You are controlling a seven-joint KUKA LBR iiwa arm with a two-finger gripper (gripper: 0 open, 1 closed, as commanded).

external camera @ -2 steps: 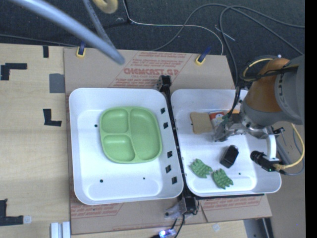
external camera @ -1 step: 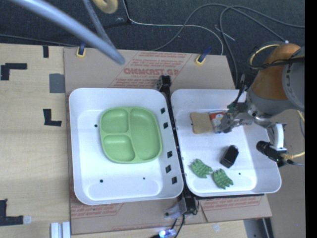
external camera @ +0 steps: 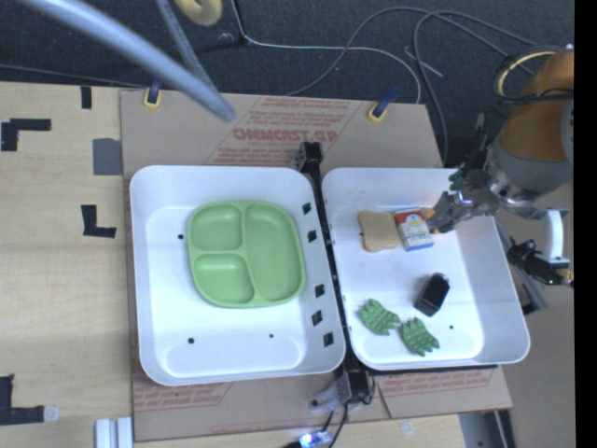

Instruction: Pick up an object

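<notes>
The right bin (external camera: 485,278) holds a tan toast-shaped piece (external camera: 376,231), a small white box with orange and blue print (external camera: 415,231), a black block (external camera: 432,293) and two green leafy pieces (external camera: 377,316) (external camera: 419,336). My gripper (external camera: 444,212) reaches in from the right and hangs low over the back of this bin. Its tip sits just right of the small box, touching or nearly touching that box's upper right corner. I see nothing lifted off the bin floor.
A green divided plate (external camera: 247,253) lies in the left bin (external camera: 159,325). A black divider with clips (external camera: 322,278) runs between the bins. Cables (external camera: 392,35) trail across the dark surface behind the bench.
</notes>
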